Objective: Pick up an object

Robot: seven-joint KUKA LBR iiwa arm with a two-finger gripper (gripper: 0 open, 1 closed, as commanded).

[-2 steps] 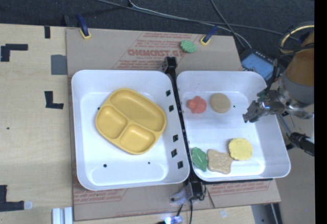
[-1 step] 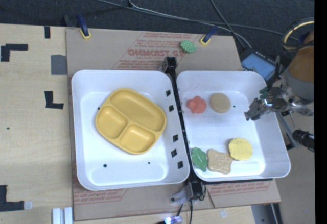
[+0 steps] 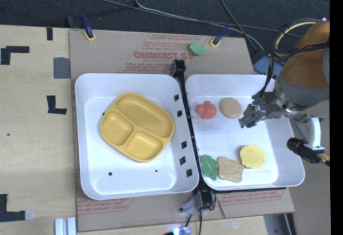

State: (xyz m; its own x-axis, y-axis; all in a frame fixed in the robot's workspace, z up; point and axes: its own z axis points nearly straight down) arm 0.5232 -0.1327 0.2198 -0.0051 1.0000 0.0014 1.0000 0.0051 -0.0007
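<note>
Cardboard covers your surface (image 3: 155, 54) under two white bins. Your pincer (image 3: 248, 119) hangs over the right bin (image 3: 278, 175), beside the tan round piece (image 3: 231, 107). Whether its fingers are open, I cannot tell.

The two bins (image 3: 88, 137) are white. The plate (image 3: 137, 126) is yellow. The little toys are red (image 3: 206, 110), tan (image 3: 231, 107), yellow (image 3: 252, 156), green (image 3: 208, 166) and light brown (image 3: 230, 169). A green bumpy piece (image 3: 197, 49) sits on the brown cardboard (image 3: 144, 52). The gripper (image 3: 250, 117) is dark grey.

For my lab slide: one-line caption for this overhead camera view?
KUKA gripper hovers in the right bin beside a beige round piece; yellow divided tray sits in the left bin.
</note>
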